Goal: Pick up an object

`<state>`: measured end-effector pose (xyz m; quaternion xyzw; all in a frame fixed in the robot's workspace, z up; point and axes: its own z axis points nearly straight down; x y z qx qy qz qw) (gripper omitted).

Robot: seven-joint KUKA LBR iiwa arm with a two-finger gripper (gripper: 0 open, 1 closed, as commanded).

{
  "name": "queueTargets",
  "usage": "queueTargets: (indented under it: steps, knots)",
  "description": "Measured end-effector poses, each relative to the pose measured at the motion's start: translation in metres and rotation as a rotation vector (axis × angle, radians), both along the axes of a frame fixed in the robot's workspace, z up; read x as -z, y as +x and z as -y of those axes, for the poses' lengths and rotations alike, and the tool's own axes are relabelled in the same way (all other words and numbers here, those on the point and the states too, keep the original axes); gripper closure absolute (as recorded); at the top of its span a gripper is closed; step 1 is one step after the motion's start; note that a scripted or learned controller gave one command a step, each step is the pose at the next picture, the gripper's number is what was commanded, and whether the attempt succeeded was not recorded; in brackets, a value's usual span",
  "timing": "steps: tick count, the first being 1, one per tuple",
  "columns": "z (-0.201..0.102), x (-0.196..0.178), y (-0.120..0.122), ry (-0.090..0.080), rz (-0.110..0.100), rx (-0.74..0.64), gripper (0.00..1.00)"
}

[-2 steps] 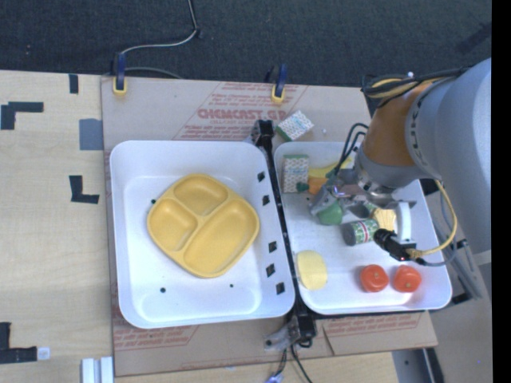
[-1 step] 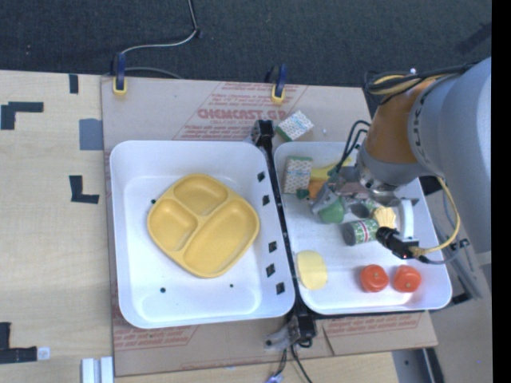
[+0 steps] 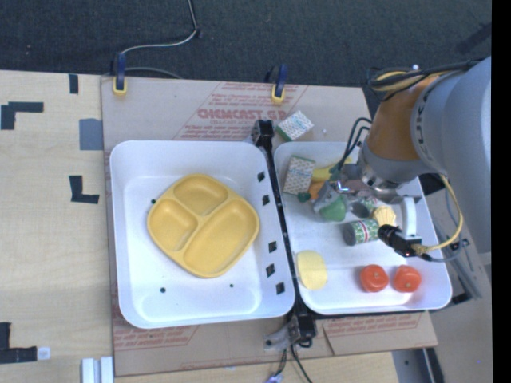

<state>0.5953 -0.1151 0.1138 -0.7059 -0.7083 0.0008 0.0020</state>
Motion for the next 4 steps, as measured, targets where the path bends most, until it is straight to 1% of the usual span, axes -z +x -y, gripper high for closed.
queueTargets:
  steps: [1, 2, 3, 4]
  knots:
    - [0.008, 0.028, 0.019, 0.002, -0.009, 0.002, 1.0]
    - [0.007, 0.019, 0.02, 0.0, -0.003, 0.001, 1.0]
    - [0.006, 0.01, 0.019, 0.0, -0.004, -0.001, 1.0]
    - [0.005, 0.026, 0.046, -0.006, -0.028, 0.006, 1.0]
